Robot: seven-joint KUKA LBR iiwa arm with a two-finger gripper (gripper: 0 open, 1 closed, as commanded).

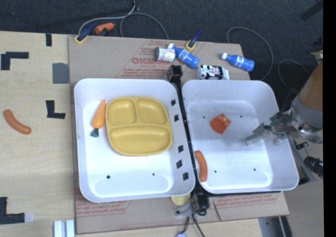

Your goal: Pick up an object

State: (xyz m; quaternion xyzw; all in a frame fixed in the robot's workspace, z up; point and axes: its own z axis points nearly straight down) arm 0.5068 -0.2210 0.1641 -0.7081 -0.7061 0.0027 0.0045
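In the right bin point(262, 94) lie a small red-orange block point(220, 123) near the middle and an orange sausage point(201, 165) against the left wall. My gripper point(261, 132) hangs low over the right side of this bin, about a hand's width to the right of the block and slightly nearer the front, apart from it. The grey arm with its orange band point(315, 94) comes in from the right edge. I see nothing held in the gripper.
The left bin point(84, 141) carries a yellow divided plate point(139, 125) with a toy carrot point(98, 115) beside it. Behind the bins lie blue and white bottles point(239, 62), a small carton point(212, 72) and cables. A sausage point(17, 122) lies on the bench far left.
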